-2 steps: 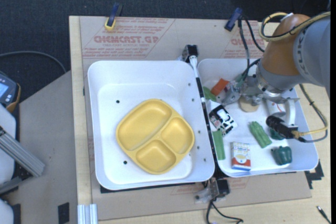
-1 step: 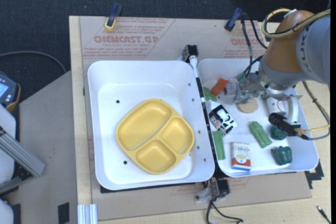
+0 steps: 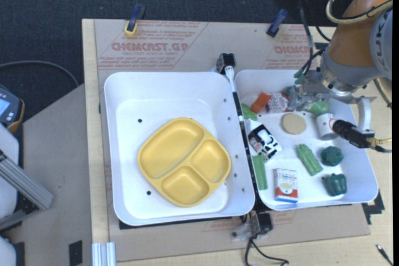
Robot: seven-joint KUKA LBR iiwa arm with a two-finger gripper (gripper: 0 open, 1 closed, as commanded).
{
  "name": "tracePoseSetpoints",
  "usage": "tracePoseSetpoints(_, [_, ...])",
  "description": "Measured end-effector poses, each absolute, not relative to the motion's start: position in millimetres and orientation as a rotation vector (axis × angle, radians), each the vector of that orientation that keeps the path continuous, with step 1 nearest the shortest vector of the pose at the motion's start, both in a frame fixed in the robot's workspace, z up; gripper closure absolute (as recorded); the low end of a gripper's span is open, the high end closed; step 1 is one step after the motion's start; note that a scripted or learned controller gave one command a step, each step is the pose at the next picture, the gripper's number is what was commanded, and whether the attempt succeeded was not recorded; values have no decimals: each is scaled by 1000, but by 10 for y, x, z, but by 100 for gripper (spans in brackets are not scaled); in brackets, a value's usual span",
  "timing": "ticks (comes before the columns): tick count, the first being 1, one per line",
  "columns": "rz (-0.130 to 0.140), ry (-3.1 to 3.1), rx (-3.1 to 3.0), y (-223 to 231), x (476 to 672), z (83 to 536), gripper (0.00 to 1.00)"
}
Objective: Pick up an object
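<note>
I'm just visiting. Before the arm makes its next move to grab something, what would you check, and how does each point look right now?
1. Gripper above the right bin: ok.
2. Fingers open: cannot tell.
3. Anything held already: cannot tell.
4. Objects near the gripper: ok, an orange packet and a tan disc lie close.
5. Space around them: not ok, crowded.
6. Yellow tray sits in the left bin: ok.

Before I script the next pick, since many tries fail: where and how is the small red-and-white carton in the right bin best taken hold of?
Grip the carton across its two long side edges, near the middle, coming straight down from above. It seems to lie flat on the right bin's floor with its broad face up, so only the edges offer purchase. The green strip to its left sits close, so a finger there is probably tight.
</note>
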State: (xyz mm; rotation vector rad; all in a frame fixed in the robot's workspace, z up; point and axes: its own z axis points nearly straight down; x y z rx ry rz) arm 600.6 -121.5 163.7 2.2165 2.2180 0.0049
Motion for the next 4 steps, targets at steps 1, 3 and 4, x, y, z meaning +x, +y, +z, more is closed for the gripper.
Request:
tracePoseSetpoints(1, [6, 2216, 2217, -1259, 5967, 2097, 100])
tracePoseSetpoints(3, [4, 2225, 2214, -840, 6139, 2210, 100])
tracePoseSetpoints(4, [4, 2225, 2214, -355, 6295, 2122, 100])
